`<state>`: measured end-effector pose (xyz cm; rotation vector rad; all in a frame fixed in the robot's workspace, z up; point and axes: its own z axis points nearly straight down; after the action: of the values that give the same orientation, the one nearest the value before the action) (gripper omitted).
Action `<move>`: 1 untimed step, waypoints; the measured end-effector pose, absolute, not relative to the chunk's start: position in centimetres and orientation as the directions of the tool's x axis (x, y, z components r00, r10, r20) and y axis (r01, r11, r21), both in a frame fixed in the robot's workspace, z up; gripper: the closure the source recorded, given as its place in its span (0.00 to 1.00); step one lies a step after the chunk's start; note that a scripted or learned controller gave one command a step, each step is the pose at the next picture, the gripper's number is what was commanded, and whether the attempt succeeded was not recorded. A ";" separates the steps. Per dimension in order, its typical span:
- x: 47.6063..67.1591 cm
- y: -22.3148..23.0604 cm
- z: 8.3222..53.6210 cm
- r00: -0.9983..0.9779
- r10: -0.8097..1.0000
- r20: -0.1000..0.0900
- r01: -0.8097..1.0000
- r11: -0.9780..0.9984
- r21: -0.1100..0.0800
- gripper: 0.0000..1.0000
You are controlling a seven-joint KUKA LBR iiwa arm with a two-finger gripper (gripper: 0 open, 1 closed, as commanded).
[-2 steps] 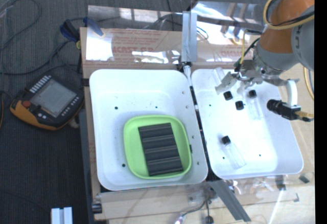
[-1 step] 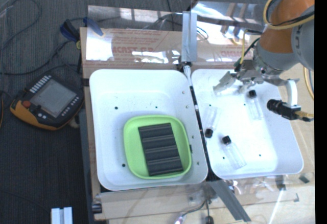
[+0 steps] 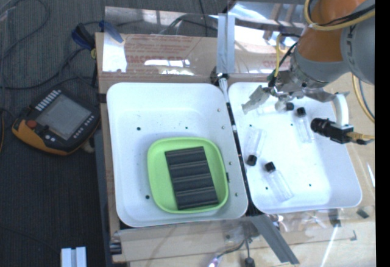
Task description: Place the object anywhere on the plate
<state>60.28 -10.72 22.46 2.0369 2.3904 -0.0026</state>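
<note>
A green plate (image 3: 157,156) with rounded corners rests in the left bin (image 3: 134,113), towards its front. A dark grey ridged block (image 3: 192,177) lies flat on the plate and covers most of its middle. My gripper (image 3: 281,92) hangs over the back of the right bin (image 3: 329,192), below the orange band of the arm (image 3: 332,16). It is well to the right of the plate and apart from the block. Nothing shows between its fingers.
Three small clear vials with black caps lie in the right bin: one near the divider (image 3: 253,142), one towards the front (image 3: 277,181), one under the wrist (image 3: 303,125). A black fitting (image 3: 329,128) juts from the arm. A teach pendant (image 3: 58,121) lies left of the bench.
</note>
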 end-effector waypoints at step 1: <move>60.6 -12.2 23.6 -0.189 0.982 -0.003 0.982 0.189 0.000 0.00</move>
<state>60.57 -12.20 23.58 1.9995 2.4202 -0.0035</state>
